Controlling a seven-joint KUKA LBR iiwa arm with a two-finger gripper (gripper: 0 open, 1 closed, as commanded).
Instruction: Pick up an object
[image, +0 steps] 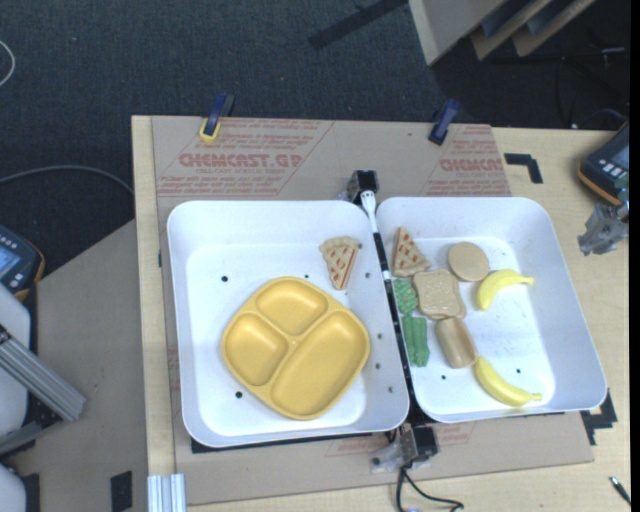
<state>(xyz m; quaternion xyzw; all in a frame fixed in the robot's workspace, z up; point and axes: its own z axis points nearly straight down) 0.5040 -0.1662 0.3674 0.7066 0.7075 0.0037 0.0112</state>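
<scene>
The left bin (190, 300) holds a yellow divided plate (295, 345) and a waffle-patterned wedge (340, 262) near its back right corner. The right bin (560, 300) holds another wedge (405, 250), a round tan biscuit (467, 261), a square bread slice (437, 294), two green pea pods (410, 318), a brown roll (455, 342) and two bananas (500, 287) (505, 383). My gripper (601, 232) shows at the far right edge, outside the right bin and past its back right corner, with nothing seen in it.
Both bins sit on a cardboard sheet (300, 150) held by two clamps (214, 118) at the back. Bare bin floor lies along the right side of the right bin and the left bin's back left part.
</scene>
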